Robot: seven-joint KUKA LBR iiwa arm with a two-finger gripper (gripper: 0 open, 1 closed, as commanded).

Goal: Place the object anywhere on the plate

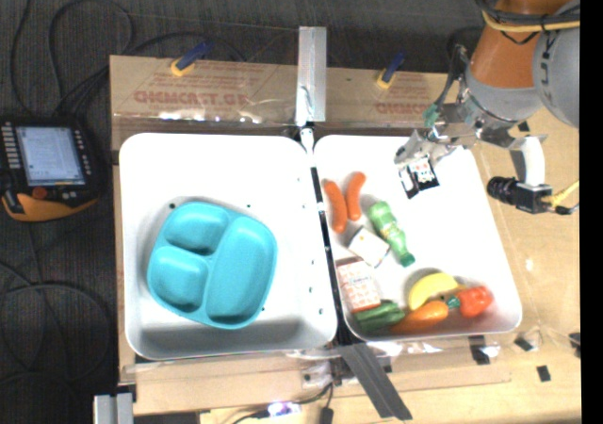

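At the far left we log a handheld control pendant with a lit screen, lying on the dark floor among black cables.

Next we record the left bin, white and shallow. It holds one item: a turquoise plate with three compartments, sitting slightly left of the bin's centre and turned at an angle. Nothing rests on the plate.

Behind both bins we note a cardboard panel under a clear sheet, fixed by two clamps with yellow and blue handles, and an upright metal rail at the seam where the bins meet.

The right bin carries the toy food. Near its left wall we list two orange carrot-like pieces side by side, touching. Just right of these lies a green bottle, tilted, with a small white block touching its lower end. Below that we enter a red-and-white packet, and along the front wall a cluster: a green vegetable, an orange pepper-like item, a yellow banana and a red-orange tomato-like piece, all close together or touching.

At the right we enter the arm, grey with an orange band, reaching over the right bin's back corner. Its gripper hangs above bare bin floor, well apart from the food items. We cannot tell how it is set. We see no object in it; every item lies in the right bin.
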